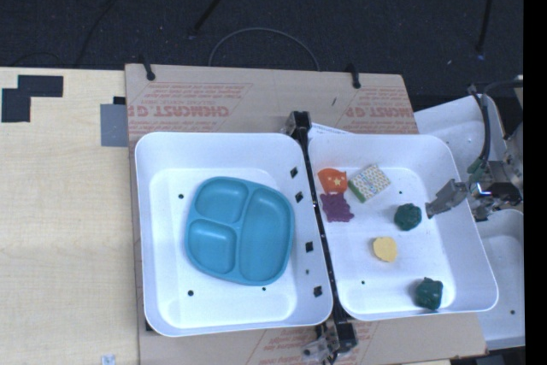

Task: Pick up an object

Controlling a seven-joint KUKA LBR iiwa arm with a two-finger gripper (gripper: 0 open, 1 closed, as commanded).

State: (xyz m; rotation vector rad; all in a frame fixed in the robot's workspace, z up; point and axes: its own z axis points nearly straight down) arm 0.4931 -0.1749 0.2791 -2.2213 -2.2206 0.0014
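The right bin [466, 269] holds several small objects. An orange-red piece [332, 179] and a purple piece [337, 208] lie near its left wall, with a speckled green-and-white block [369, 182] beside them. A dark green ball [408, 216] sits mid-bin, a yellow disc [385, 249] lies below it, and a dark green lump [428, 293] rests near the front right corner. My gripper [445, 198] hangs over the bin's right wall, just right of the dark green ball and apart from it, with nothing seen in it.
The left bin [162, 184] holds a blue divided plate [238, 229]. A black divider with clips [309, 218] runs between the bins. Both bins rest on a cardboard sheet [256, 103]. White equipment and cables [487, 124] stand at the right beside the arm.
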